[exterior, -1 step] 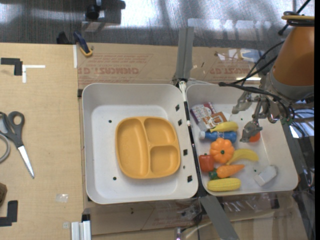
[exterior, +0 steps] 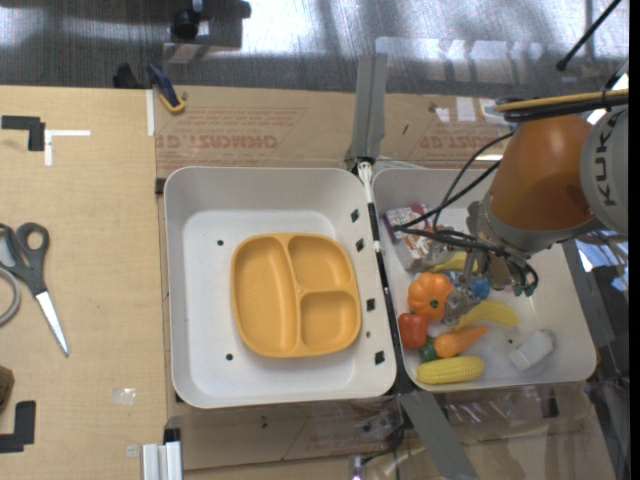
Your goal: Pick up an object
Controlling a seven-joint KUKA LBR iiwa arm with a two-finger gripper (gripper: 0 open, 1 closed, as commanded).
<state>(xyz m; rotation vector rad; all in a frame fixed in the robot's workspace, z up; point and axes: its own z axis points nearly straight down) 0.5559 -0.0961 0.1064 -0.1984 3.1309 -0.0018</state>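
The right bin [exterior: 575,368] holds a heap of toy food: an orange pumpkin [exterior: 431,292], a red pepper [exterior: 411,329], a carrot [exterior: 459,341], a corn cob [exterior: 450,370], a yellow banana [exterior: 491,313] and a white block [exterior: 530,348]. A printed packet [exterior: 409,219] lies at the bin's far left. My gripper [exterior: 462,300] is down among the items, just right of the pumpkin and left of the banana, with a small blue piece [exterior: 479,290] beside it. The orange wrist band [exterior: 543,174] and cables hide the things beneath them.
The left bin [exterior: 190,268] carries a yellow divided plate [exterior: 296,294]. Scissors [exterior: 35,278] lie on the bench at far left. The bins meet at a shared wall [exterior: 378,278] close to the pumpkin.
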